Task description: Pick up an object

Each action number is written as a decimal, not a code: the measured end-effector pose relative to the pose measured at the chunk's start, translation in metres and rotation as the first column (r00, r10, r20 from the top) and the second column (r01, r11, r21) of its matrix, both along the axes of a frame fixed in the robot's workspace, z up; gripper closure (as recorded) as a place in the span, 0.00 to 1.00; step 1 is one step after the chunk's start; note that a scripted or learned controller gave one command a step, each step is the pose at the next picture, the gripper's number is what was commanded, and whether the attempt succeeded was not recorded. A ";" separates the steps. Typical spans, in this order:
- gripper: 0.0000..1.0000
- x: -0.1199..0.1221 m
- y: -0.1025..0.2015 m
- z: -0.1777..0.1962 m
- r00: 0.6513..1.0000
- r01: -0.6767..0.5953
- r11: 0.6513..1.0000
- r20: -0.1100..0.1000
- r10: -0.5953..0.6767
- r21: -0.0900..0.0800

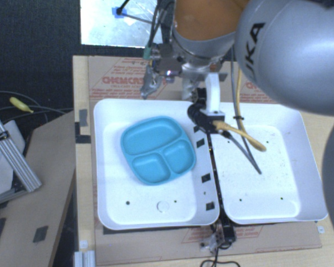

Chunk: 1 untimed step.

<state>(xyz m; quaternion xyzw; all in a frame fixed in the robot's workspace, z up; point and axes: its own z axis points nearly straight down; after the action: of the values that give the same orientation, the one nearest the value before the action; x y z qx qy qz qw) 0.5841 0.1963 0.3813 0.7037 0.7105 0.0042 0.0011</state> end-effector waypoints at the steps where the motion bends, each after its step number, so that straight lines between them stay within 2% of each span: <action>1: 0.00 -0.014 0.021 0.151 1.000 0.002 1.000 0.011 -0.002 0.005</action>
<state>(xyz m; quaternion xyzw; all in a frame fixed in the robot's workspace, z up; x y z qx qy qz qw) 0.5700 0.2173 0.5322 0.7043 0.7099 0.0099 0.0035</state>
